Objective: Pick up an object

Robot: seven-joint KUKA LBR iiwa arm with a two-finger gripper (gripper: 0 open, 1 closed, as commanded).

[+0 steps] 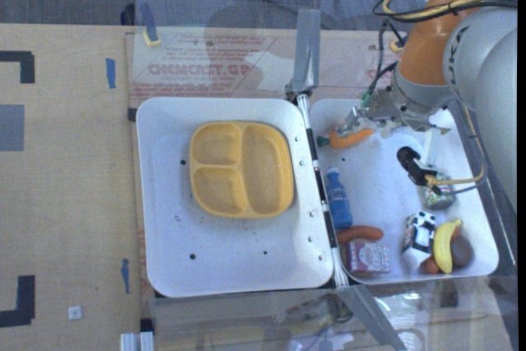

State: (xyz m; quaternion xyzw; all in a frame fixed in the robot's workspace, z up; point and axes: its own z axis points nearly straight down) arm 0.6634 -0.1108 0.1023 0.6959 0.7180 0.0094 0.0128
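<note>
My gripper [362,121] hangs low over the far left corner of the right bin [386,177], under the orange wrist band. Right beneath it lies an orange carrot-like piece [355,138], touching or nearly touching the gripper tip. A blue bottle [337,199] lies along the bin's left wall. Nearer the front are a red sausage [359,233] and a red-brown box [370,257]. At the front right corner sit a yellow banana [445,245], a black-and-white toy [419,231] and a dark brown lump [462,252].
The left bin [164,242] holds a yellow divided plate [242,169] near its middle. A small shiny wrapper [438,195] lies by the right bin's right wall. A grey divider post [306,53] stands behind the bins.
</note>
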